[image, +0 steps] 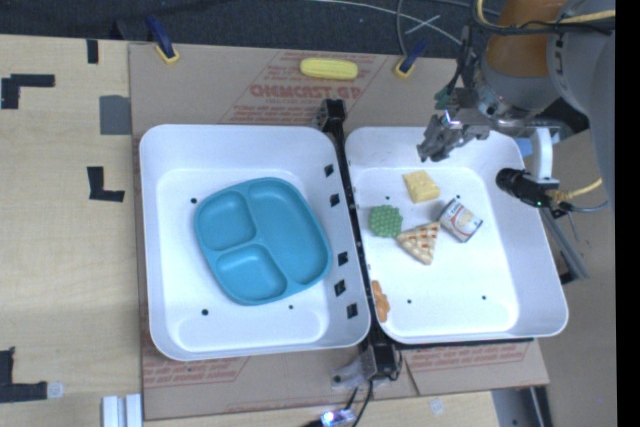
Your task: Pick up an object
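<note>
Since the gripper (437, 147), grip state unreadable, hangs just above the cheese (421, 186), descend straight and centre on it.

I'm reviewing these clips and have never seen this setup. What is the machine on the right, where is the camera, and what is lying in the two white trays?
One camera looks down at a slant on a bench. The grey and orange machine is a robot arm reaching in from the right; its gripper hangs over the far edge of the right bin, with nothing visibly held. That bin contains a yellow block, a green lump, a waffle-like wedge, a small can and an orange piece. The left bin holds a blue divided plate. A yellow item lies beyond the bins.
</note>
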Robot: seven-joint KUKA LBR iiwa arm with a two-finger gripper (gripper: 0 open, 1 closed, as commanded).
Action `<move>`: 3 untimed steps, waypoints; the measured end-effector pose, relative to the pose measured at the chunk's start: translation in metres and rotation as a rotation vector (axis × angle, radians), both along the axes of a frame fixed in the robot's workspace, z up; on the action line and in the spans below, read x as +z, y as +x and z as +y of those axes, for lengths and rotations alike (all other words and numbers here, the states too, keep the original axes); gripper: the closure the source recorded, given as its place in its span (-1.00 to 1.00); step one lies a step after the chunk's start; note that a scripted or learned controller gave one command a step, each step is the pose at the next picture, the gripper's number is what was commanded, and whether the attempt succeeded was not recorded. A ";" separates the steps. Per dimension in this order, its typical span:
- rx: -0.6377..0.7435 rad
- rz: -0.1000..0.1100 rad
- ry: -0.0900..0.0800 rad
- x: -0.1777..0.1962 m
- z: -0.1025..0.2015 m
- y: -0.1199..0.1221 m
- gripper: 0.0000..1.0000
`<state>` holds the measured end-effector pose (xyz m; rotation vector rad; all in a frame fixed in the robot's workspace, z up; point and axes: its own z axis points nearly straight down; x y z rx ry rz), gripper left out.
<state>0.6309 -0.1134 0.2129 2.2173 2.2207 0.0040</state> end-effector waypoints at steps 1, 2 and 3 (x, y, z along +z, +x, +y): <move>0.000 -0.001 0.000 0.053 0.000 0.001 1.00; 0.004 0.005 0.001 0.054 0.054 -0.002 1.00; 0.004 0.005 0.001 0.048 0.102 0.010 1.00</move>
